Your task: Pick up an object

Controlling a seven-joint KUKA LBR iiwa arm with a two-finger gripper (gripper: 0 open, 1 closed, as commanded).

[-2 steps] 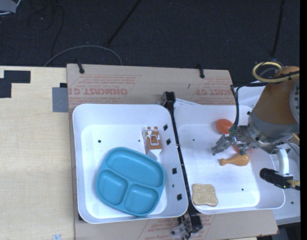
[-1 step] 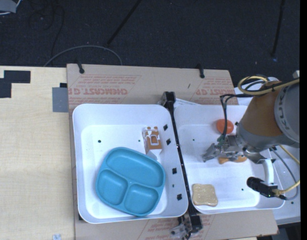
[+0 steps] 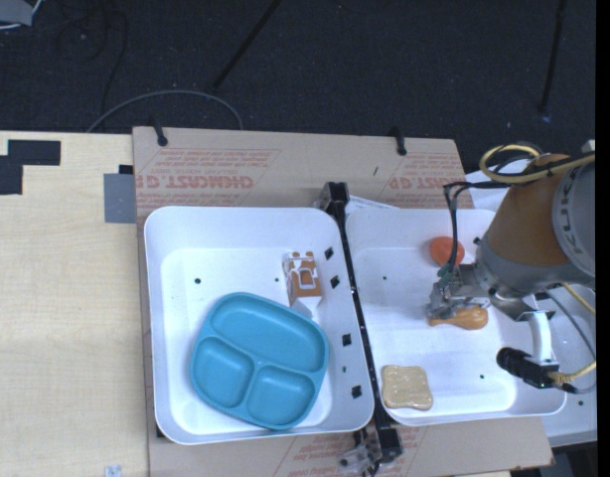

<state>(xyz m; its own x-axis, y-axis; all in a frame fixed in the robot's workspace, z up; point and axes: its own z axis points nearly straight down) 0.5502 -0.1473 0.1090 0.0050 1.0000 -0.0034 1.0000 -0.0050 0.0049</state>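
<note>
Below me a pale wooden bench carries a sheet of printed cardboard, and on that sit two shallow white bins side by side, the left bin and the right bin, with a black divider along their shared edge. Behind the bench the floor is dark, with loose cables trailing across it.

I reach in from the right, and my gripper hangs low in the right bin, right at an orange-brown object that lies on the bin floor just beside it. Whether I am spread or pinched on it I cannot tell; my own wrist covers that spot.

I count three things in the right bin: that orange-brown object, one round orange-red piece farther back, and one tan toast-like slice near the front edge. The left bin has two: one blue divided plate and one small orange-and-white block behind it.
</note>
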